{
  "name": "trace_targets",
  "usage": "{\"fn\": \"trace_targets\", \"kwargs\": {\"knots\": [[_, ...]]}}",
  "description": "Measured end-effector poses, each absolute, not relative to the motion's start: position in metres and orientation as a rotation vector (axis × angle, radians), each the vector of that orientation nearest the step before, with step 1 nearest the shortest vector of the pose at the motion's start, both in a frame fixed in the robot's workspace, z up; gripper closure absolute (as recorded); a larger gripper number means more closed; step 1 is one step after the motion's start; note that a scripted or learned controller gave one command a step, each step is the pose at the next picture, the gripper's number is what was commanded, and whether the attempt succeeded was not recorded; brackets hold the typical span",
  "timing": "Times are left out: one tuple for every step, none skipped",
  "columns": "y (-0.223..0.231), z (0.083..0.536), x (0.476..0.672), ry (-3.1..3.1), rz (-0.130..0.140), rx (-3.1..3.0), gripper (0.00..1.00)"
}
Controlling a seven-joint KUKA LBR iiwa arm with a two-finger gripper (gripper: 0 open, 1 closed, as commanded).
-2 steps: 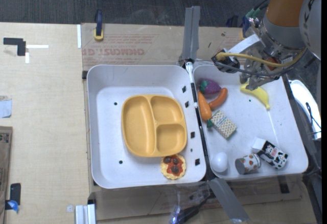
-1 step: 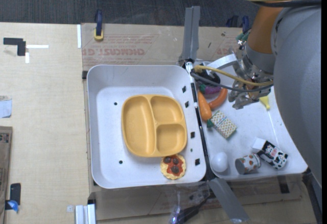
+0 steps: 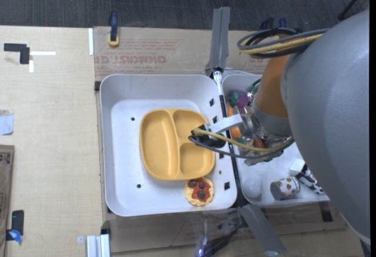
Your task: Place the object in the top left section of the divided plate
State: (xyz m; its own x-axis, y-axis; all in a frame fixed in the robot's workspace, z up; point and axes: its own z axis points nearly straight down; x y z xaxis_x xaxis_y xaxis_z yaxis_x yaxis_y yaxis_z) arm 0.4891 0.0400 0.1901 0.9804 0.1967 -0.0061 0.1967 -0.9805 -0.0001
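Yellow divided plate (image 3: 173,144) in left bin (image 3: 122,156), pizza toy (image 3: 198,190) beside it, tool (image 3: 248,132) mostly hidden, state unclear.

Red print runs upside down across the brown sheet (image 3: 147,50) at the upper middle of the frame, seemingly reading "CHEMCAST"; its smaller lines are too small to read.

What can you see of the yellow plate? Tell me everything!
The plate is yellow-orange, looks like plastic, with rounded corners and three sections: one long on the left, two smaller on the right. All look empty. It lies flat, right way up, in the left bin. The arm covers part of its right edge. A toy pizza sits at its lower edge.
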Motion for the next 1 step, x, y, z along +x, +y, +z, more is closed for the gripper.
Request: {"fn": "trace_targets", "kwargs": {"knots": [[0.0616, 0.2185, 0.5505, 0.61, -0.008, 3.08, 1.0]]}}
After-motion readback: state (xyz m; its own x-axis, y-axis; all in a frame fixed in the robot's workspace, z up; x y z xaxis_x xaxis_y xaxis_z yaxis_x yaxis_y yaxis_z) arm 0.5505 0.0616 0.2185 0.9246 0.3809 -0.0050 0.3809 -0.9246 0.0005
